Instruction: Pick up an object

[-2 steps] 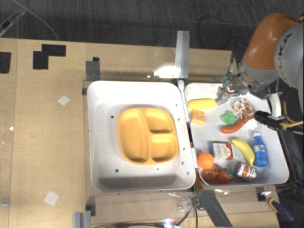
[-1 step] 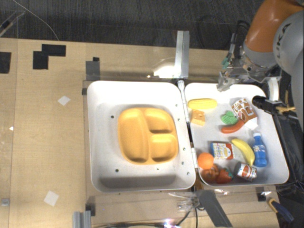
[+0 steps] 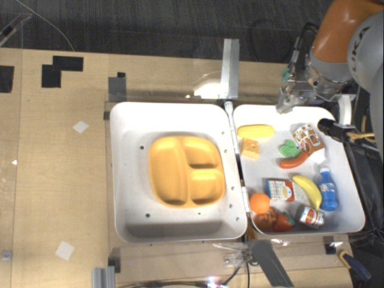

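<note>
Now tool (image 3: 287, 104) hovering at right bin (image 3: 354, 188) back rim, grip state unclear, nothing visibly held. Risk: descending here, striking rim, missing corn (image 3: 256, 131) nearby.

A yellow divided tray (image 3: 183, 170) sits in the left bin (image 3: 123, 161), well left of the end effector (image 3: 287, 104). Black tape marks (image 3: 60, 69) lie on the table (image 3: 48, 191), farther left.

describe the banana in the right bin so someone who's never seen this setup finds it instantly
Start at the right white bin, the one crowded with toy food, and go to its lower half. The banana lies there at a slant, between a small white carton on its left and a blue bottle on its right. It is the only curved, plain yellow piece down there; the other yellow items sit near the bin's top edge.
</note>
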Action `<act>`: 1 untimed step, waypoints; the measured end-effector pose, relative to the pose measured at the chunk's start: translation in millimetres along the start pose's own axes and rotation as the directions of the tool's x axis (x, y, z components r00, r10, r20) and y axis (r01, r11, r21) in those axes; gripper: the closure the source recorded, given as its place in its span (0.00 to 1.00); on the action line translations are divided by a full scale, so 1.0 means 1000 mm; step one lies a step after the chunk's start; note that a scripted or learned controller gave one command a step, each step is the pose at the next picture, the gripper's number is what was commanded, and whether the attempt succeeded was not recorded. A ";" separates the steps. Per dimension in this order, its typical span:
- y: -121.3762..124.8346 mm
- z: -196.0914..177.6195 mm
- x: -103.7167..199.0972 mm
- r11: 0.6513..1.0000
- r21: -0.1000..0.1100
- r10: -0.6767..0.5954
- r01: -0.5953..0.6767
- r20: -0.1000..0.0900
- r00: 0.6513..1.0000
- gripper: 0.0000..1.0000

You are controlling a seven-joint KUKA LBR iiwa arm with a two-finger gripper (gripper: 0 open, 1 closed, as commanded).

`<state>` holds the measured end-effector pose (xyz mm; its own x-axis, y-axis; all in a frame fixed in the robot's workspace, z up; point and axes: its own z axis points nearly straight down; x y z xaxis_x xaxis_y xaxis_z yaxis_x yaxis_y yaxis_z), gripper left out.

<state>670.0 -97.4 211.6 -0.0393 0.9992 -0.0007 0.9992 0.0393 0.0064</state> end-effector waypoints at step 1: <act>-0.049 0.107 -0.017 0.999 0.012 0.039 -0.039 -0.001 0.999 1.00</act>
